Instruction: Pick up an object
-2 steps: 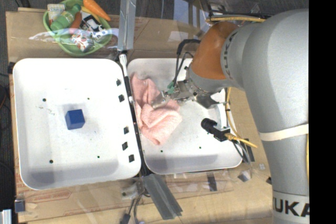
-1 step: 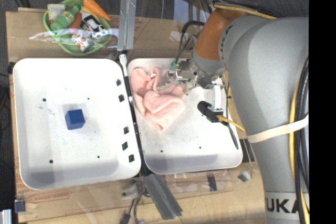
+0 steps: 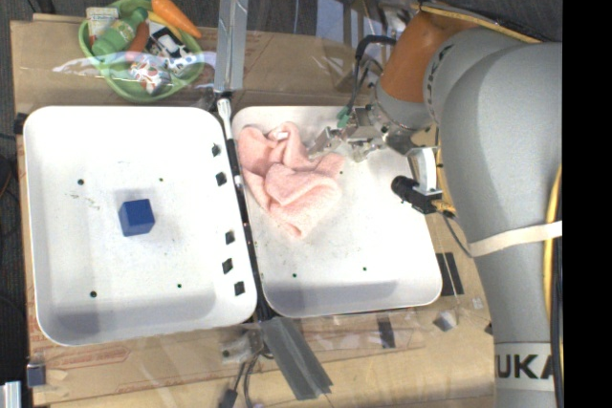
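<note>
One end effector (image 3: 330, 137) over pink cloth (image 3: 287, 179), fingertips indistinct

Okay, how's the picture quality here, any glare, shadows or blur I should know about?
In the camera view, lighting is even and soft; the two white bins are bright but not blown out, with grey shading along their near walls. The small blue cube and crumpled pink cloth read sharp. The gripper is small, cluttered and slightly soft, and clear plastic above the bins gives faint reflections.
</note>
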Robot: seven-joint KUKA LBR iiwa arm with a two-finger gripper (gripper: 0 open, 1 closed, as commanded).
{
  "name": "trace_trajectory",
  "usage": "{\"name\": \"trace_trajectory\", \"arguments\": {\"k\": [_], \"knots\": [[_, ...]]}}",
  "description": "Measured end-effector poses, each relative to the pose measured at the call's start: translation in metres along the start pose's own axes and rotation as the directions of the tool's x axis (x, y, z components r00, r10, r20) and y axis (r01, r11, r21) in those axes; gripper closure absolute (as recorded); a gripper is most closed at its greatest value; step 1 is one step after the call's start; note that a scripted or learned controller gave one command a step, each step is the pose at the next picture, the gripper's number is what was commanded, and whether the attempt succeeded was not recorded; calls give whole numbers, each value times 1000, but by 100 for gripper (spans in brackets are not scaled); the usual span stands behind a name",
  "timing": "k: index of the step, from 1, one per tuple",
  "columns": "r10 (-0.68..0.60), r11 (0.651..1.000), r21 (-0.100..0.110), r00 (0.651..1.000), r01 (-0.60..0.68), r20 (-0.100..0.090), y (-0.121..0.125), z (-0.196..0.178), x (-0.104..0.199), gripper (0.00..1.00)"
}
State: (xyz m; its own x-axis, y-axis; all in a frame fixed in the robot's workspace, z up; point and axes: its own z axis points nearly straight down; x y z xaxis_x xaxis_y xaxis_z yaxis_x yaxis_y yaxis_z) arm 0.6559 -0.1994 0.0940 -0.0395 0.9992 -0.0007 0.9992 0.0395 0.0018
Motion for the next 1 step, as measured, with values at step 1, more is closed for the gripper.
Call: {"name": "trace_trajectory", "arguments": {"k": [1], "knots": [[69, 998, 1, 998, -69, 0, -2, -5, -7, 0]]}}
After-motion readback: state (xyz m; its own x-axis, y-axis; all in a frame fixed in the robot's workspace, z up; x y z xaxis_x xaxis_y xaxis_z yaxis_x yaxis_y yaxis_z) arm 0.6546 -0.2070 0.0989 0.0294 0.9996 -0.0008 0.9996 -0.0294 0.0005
